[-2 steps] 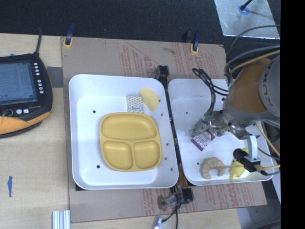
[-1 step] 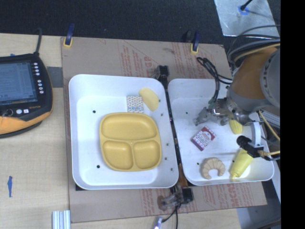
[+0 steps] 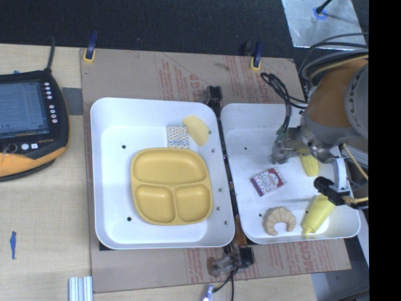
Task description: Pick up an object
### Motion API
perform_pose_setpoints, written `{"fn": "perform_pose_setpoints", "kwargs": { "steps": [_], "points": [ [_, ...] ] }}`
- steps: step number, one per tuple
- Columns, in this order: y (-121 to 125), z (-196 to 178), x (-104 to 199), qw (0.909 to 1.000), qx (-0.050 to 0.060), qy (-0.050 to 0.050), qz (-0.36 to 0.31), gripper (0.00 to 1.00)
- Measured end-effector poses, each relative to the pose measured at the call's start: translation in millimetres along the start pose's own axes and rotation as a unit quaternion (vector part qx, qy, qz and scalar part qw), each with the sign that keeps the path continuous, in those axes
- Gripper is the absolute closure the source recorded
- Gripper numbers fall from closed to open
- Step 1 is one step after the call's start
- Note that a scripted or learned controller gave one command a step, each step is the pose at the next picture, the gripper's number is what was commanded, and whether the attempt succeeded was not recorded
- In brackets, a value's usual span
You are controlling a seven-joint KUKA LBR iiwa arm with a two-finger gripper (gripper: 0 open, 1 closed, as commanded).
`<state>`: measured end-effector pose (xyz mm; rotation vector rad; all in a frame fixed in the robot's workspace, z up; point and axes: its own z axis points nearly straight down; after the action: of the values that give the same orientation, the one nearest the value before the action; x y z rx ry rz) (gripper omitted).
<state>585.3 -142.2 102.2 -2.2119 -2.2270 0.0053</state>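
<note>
1. Gripper hangs low over the far part of the right bin; whether it is open, closed or gripping anything, I cannot tell.
2. Likeliest target, I judge: the corn cob, just right of it.
3. Centre over the cob, descend straight, and close across its narrow width.
4. Corn cob: small, yellow, ridged, probably slippery.

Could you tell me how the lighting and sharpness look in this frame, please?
Camera view: even light; left bin glares bright white beside the yellow divided plate; right bin lies dimmer beneath the arm; soft focus throughout, the gripper blurred.
</note>
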Motion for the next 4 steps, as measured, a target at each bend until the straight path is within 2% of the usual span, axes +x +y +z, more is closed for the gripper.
{"fn": "perform_pose_setpoints", "kwargs": {
  "steps": [1,2,3,4],
  "points": [
    [-0.1,0.0,0.0,1.0000,0.000,0.000,0.000,0.00],
    [-22.9,10.7,37.3,1.0000,0.000,0.000,0.000,0.00],
    [25.9,9.8,20.6,1.0000,-0.001,0.000,0.001,0.00],
    [71.0,-39.3,-24.4,1.0000,-0.002,0.000,0.001,0.00]
  ]
}}
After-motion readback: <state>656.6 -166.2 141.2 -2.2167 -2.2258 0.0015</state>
